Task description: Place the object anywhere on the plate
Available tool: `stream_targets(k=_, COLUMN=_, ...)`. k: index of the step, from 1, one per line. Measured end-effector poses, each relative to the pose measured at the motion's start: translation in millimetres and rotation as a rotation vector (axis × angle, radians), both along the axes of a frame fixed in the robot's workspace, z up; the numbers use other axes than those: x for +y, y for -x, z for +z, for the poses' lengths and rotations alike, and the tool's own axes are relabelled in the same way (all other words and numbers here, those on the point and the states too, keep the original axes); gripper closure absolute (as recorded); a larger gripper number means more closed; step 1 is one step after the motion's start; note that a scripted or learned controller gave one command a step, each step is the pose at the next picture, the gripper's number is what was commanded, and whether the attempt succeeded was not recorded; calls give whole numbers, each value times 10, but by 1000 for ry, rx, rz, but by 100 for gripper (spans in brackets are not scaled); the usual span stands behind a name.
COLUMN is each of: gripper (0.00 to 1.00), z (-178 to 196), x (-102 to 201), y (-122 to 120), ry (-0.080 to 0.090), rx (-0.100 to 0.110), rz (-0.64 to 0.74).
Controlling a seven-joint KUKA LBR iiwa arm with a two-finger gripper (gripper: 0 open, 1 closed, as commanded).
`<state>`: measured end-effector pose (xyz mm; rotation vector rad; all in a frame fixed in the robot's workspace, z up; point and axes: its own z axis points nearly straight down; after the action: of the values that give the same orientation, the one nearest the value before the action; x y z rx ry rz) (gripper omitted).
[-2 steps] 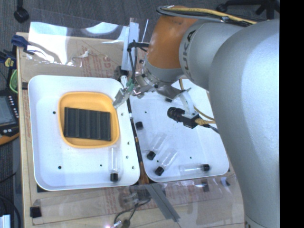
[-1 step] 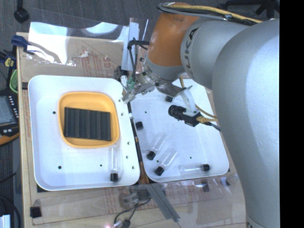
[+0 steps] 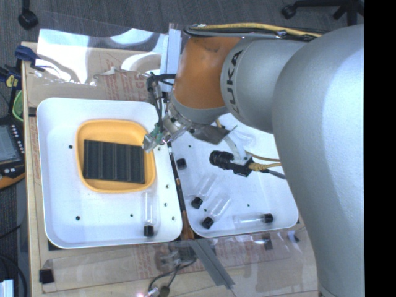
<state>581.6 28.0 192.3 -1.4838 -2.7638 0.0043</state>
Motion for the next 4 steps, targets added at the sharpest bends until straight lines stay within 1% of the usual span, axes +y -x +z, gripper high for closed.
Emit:
stream_targets(k=1, gripper=0, z=0, x=-3, y=0, ry=0, rx=0, rz=0)
stream_targets(k=2, gripper=0, z=-8, x=-495, y=-513, ry=0, rx=-5, rz=127)
stream_targets(k=3, gripper=100, z=93, x=-491, y=-519, ry=-1, rx=-6, rz=128)
stream_targets(k=4, gripper=100, z=-9, x=8, y=65, ry=-1, rx=-1, rz=264)
